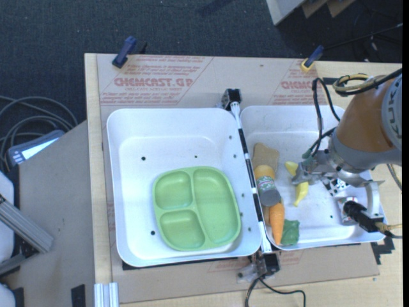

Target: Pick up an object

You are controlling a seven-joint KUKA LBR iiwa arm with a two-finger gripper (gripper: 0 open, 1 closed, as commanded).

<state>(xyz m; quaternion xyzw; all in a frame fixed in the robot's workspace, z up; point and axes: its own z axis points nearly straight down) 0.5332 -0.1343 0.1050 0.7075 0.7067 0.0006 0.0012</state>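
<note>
Reaching into the right-hand shallow white plastic bin (281,117), the grey two-finger claw (305,176) hung low over the floor of that bin, and whether it was spread or pressed together could not be told from this slanted view. A small curved yellow plastic piece, banana-like (300,194), lay right at the claw's tip, seemingly just under it; contact could not be confirmed. A second small yellow piece (291,167) lay just beside the claw on its far side. The likely fault was a glancing closure: the curved piece could squirt sideways, or both yellow pieces could be caught together. Farther from the claw, against the bin's dividing wall, lay an orange plastic carrot with a green top (277,218) and a yellow-and-grey cylindrical toy (264,181). Beyond these, well apart in the left-hand white bin (128,133), rested a pale green three-compartment plastic tray (195,208).
</note>
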